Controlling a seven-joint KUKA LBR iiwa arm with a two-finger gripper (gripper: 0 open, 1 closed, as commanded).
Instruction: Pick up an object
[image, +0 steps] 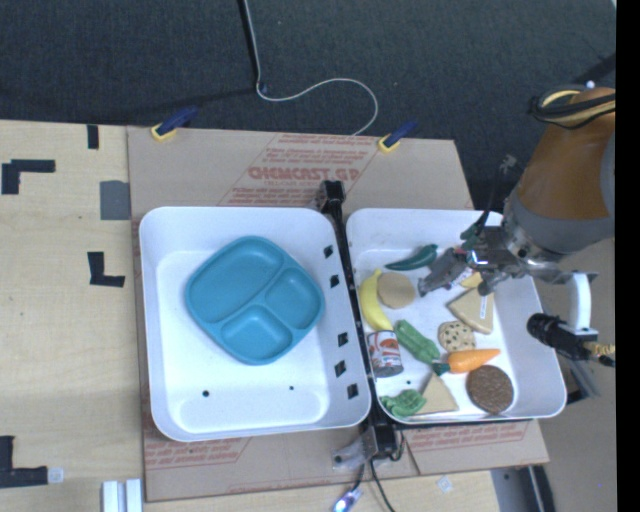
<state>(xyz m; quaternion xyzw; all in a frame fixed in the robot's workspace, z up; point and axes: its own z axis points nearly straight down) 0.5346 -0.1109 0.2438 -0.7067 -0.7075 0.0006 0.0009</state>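
Toy food: a pile of small plastic play foods lies in the right white bin (540, 395), well apart from the left bin.
Green pepper: a dark green curved toy pepper (410, 259) lies near the top of the pile, just beside the gripper.
Banana: a yellow toy banana (372, 303) lies along the left wall of the right bin.
Round bun: a tan round toy bun (396, 291) touches the banana.
Cheese: a pale yellow toy wedge (474, 311) lies below the gripper.
Cookie: a small tan cookie with dark chips (455, 335) sits beside the wedge.
Carrot: an orange toy carrot (470, 360) lies under the cookie.
Brown disc: a round brown toy patty (490, 388) sits near the bin's lower right corner.
Can: a small toy can with a red and white label (386, 354) lies near the left wall; its words are too small to read.
Gripper: the grey two-finger gripper (450, 272) hangs low over the top of the pile; it cannot be told whether it is released or clenched, and nothing is seen held in it.
Arm: the grey arm with an orange band (565, 180) reaches in from the right and bends down and left.
Left bin: the left white bin (165, 330) holds a blue plastic plate with three parts (254, 298).
Writing: the brown cardboard sheet (290, 170) under the bins has red letters that are too blurry to read for sure.
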